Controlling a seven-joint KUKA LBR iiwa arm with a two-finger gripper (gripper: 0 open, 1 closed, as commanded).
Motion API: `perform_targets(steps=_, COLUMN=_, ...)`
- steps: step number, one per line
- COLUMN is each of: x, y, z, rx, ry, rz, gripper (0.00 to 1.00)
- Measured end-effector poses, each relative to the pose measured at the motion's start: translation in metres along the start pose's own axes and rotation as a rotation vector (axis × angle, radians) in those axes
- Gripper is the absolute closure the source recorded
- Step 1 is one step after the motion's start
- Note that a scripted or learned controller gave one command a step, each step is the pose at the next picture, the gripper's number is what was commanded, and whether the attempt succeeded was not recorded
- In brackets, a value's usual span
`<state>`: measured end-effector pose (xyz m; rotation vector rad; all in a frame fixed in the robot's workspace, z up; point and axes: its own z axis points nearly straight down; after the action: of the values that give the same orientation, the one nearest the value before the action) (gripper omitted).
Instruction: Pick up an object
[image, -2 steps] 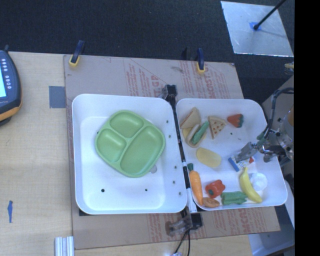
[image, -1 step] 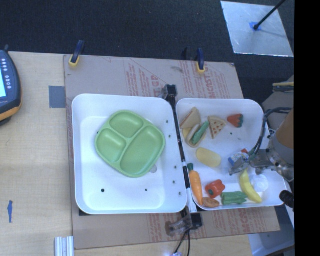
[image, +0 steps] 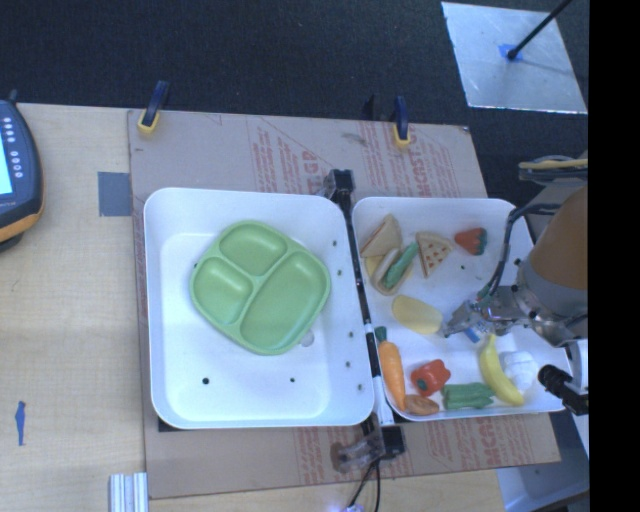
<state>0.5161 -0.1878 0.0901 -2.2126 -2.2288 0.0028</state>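
Observation:
The right bin (image: 436, 204) holds several toy foods. Among them are a pale yellow lump (image: 416, 314), a banana (image: 497, 372), a red pepper (image: 431, 376), a carrot (image: 392, 370), a green cucumber (image: 467, 396), a pizza slice (image: 432, 252), a strawberry (image: 470, 240) and a bread slice (image: 381, 238) beside a green pod (image: 400, 266). My gripper (image: 466, 322) hangs low in this bin, just right of the yellow lump and above the banana's top end. Nothing visibly sits in its grasp.
The left bin (image: 175, 300) carries a green divided plate (image: 262, 287). A ridge where the two bins meet (image: 358, 300) runs between them. My arm's grey body (image: 555, 270) covers the right bin's right side. A handheld pendant (image: 15, 170) lies at the far left.

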Motion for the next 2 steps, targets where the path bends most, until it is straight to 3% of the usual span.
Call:
perform_targets(steps=1, x=0.035, y=-0.011, z=-0.001, rx=0.004, ry=0.004, rz=-0.001, gripper=0.00)
perform_targets(steps=2, x=0.092, y=0.016, z=-0.002, rx=-0.001, ry=0.003, rz=-0.004, gripper=0.00)
